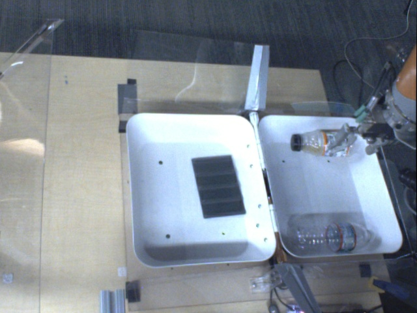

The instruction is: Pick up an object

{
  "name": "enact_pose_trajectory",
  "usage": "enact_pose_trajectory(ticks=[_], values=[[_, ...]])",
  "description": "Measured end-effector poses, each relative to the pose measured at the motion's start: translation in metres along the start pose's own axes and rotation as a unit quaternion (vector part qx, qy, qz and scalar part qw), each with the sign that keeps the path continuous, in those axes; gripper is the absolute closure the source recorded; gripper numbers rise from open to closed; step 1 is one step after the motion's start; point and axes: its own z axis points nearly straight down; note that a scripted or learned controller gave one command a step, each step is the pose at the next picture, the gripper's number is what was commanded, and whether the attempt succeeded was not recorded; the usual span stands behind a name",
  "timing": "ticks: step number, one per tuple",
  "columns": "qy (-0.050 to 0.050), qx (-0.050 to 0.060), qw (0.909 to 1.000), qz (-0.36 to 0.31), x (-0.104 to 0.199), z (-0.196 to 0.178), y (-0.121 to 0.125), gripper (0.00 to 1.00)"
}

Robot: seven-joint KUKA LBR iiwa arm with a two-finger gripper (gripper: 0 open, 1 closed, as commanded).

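Right now, end effector (pixel 345 142) clamped on small bottle (pixel 319 142) in right bin (pixel 384 194).

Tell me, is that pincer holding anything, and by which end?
It looks so: the pincer is closed on the small bottle at its bottom end, opposite the dark cap.

The arm (pixel 405 90) is cut off by the right edge.

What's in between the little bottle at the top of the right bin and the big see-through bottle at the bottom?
Just bare white bin floor, seen in the camera view. The small bottle lies near the far wall, the clear bottle near the front wall.
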Motion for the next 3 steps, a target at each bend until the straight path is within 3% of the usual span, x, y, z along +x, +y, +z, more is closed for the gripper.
enact_pose_trajectory(ticks=[1,2,3], values=[[0.000,0.000,0.9997,-0.023,-0.001,0.069,0.062,0.00],[0.000,-0.001,0.9974,-0.072,-0.059,0.164,0.119,0.00],[0.000,-0.001,0.9988,0.049,-0.067,0.197,0.112,0.00]])
